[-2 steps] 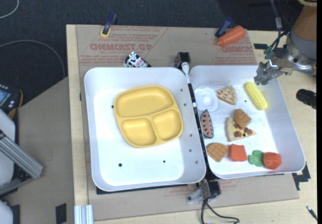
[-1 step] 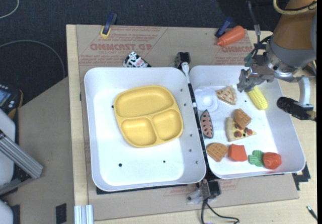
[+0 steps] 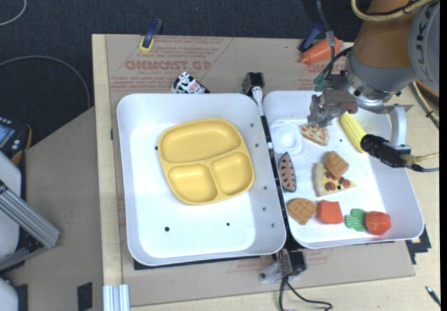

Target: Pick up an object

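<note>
Within the left bin [image 3: 140, 184] lies a yellow divided plate [image 3: 206, 161], while the right bin [image 3: 398, 184] holds toy food, the gripper [image 3: 320, 119] hanging over a pizza slice [image 3: 316, 135] beside a corn cob [image 3: 353, 129], its grip unreadable.

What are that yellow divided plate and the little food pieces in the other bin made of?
The yellow divided plate looks like moulded plastic: smooth, one even colour, soft sheen. The corn cob, tomato and watermelon slice seem to be plastic toys too, brightly coloured and glossy, though rubber is possible.
</note>
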`<state>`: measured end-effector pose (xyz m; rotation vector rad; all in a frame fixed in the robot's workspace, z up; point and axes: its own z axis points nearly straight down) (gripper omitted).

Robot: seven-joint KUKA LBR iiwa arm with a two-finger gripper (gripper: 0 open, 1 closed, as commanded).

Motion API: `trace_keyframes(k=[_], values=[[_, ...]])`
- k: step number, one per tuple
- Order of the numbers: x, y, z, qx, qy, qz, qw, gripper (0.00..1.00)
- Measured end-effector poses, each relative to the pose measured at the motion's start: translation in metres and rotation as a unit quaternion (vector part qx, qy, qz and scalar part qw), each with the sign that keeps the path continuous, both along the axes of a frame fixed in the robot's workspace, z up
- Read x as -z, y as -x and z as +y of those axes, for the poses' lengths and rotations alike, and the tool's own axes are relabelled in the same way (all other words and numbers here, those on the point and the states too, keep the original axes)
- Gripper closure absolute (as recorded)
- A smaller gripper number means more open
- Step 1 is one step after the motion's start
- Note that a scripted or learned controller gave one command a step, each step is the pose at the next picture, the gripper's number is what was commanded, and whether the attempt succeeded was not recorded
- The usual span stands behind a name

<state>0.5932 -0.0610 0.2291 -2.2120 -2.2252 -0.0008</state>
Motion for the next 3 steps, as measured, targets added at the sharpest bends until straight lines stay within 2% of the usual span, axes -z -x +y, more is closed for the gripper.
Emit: trace_keyframes(k=[1, 2, 3], values=[[-0.007, 0.018, 0.054, 0.0, 0.0001, 0.001, 1.0, 1.0], [-0.005, 0.025, 0.089, 0.001, 0.0009, 0.001, 1.0, 1.0], [0.016, 0.023, 0.083, 0.004, 0.0017, 0.001, 1.0, 1.0]])
